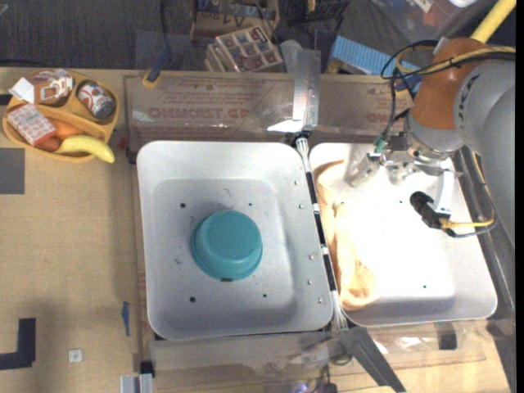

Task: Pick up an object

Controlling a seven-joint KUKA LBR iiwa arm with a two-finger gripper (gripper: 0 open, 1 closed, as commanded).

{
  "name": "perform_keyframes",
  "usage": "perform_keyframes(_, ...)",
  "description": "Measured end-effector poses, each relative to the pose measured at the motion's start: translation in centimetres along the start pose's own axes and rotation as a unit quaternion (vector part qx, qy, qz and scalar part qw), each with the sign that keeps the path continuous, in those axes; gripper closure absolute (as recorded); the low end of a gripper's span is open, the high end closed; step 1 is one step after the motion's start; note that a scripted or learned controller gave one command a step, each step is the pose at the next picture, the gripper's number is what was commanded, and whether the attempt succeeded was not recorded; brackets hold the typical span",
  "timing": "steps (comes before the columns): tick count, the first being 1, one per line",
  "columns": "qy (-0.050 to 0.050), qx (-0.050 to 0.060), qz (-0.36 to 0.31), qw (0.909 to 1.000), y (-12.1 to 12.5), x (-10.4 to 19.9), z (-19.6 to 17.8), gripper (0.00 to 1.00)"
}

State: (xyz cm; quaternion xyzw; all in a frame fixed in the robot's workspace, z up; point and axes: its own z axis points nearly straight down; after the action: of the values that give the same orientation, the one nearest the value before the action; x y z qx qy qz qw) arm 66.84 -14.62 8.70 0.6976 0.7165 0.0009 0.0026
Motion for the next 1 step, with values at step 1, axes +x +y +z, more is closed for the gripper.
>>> perform_keyframes(1,0.000,0.000,-0.034,0.9994,-1.84,-5.76,-5.66,0.00)
